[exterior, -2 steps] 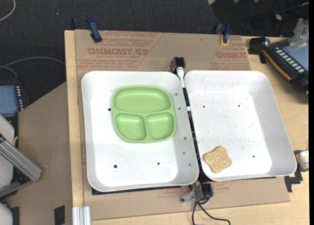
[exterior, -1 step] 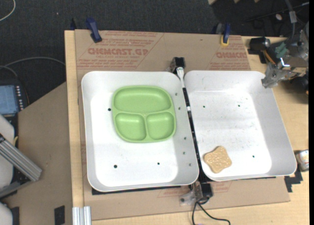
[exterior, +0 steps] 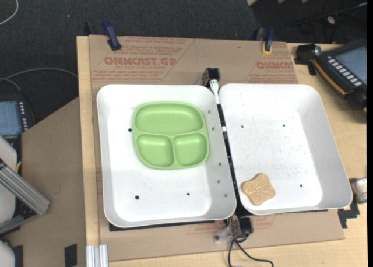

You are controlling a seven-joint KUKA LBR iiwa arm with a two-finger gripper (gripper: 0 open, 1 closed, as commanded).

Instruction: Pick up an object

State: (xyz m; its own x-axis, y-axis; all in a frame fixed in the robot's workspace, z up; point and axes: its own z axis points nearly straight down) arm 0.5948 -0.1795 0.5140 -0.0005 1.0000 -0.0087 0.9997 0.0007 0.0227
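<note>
Well, green tray (exterior: 171, 134) sits mid-left bin (exterior: 116, 201); cracker (exterior: 258, 189) near right bin's (exterior: 315, 108) front edge.

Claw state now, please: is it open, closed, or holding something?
Claw: it cannot be told from the camera view. The green divided plate lies in the left bin and the tan cracker in the right bin, both ungrasped.

body | small grey piece (exterior: 362, 186) at view's right | too small to identify
</note>
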